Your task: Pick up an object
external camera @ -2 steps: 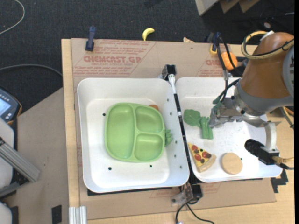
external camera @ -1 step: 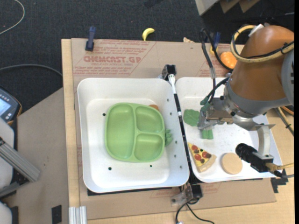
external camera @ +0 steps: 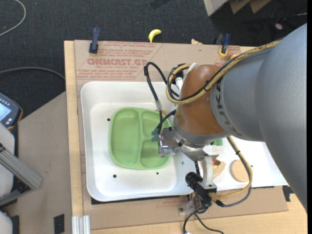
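A light green divided plate (external camera: 131, 138) lies in the left white bin (external camera: 95, 145). My gripper (external camera: 164, 142) hangs below the orange wrist band (external camera: 197, 101), low over the plate's right edge, close to the wall between the two bins. The bulky grey arm (external camera: 273, 91) covers most of the right bin (external camera: 265, 172). A round tan object (external camera: 240, 170) and a small orange and white piece (external camera: 218, 167) lie in the right bin near its front. A bit of green (external camera: 219, 141) peeks out beside the wrist.
Black cables (external camera: 153, 82) loop from the wrist over the left bin's back right corner. Both bins rest on a cardboard sheet (external camera: 117, 60) held by blue clamps (external camera: 94, 39) at the back. A small yellow object (external camera: 154, 34) lies beyond the cardboard's far edge.
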You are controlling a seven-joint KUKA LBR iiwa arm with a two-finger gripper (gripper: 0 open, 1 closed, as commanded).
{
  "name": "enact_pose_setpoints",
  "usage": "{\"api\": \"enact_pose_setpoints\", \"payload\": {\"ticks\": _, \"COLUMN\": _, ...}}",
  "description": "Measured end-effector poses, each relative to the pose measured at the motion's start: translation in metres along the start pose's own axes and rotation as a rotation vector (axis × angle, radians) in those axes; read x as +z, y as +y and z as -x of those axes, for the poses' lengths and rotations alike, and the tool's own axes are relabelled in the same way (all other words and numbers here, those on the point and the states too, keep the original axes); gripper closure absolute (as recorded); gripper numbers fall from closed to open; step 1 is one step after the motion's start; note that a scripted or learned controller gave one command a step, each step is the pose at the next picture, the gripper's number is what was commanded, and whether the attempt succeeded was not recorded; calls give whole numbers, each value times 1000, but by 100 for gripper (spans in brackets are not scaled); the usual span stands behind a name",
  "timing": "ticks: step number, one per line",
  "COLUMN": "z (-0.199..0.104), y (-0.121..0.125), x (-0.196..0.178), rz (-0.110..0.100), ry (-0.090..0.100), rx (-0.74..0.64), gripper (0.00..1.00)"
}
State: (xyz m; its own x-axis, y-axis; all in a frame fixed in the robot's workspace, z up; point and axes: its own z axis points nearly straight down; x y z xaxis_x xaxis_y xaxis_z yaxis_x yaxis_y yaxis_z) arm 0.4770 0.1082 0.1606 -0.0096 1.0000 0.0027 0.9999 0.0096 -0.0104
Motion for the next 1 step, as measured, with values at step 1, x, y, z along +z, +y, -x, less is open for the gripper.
{"api": "enact_pose_setpoints", "payload": {"ticks": 1, "z": 6, "y": 2, "x": -16, "rz": 11, "ry": -2, "rx": 11, "gripper": 100}}
